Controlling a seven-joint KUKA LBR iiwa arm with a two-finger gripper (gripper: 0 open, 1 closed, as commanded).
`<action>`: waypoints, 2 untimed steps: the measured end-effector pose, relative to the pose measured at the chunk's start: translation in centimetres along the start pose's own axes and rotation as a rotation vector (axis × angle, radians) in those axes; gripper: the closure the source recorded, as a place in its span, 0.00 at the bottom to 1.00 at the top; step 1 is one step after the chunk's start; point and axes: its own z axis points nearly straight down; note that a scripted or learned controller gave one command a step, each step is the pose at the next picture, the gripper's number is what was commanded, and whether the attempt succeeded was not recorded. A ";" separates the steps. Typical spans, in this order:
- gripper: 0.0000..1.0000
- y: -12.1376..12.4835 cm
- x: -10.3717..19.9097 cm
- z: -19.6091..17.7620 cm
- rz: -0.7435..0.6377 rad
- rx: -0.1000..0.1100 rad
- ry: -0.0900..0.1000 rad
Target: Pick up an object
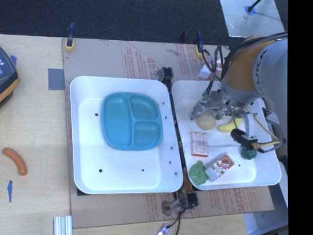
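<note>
The gripper [208, 112] hangs in the right bin [183, 131], its fingers parted a little astride a pale round object [206, 123] that sits just below their tips, not clearly clasped. A yellow piece [226, 127] lies just beside them; further off are a red-and-white packet [199, 144], a small carton [221, 166] and a green lump [197, 173]. Well beyond, the left bin [80, 131] bears a blue divided plate [132, 121].

Gripper [209, 112] over beige obj [206, 123].

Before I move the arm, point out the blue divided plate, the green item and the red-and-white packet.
blue divided plate [131, 121]: camera view, the ridge between its compartments.
green item [196, 173]: camera view, its middle, front of right bin.
red-and-white packet [199, 144]: camera view, its printed face.
</note>
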 end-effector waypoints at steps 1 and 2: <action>0.00 1.7 -0.9 0.0 -0.001 -0.001 0.001; 0.00 -0.3 0.8 0.0 -0.002 0.000 0.000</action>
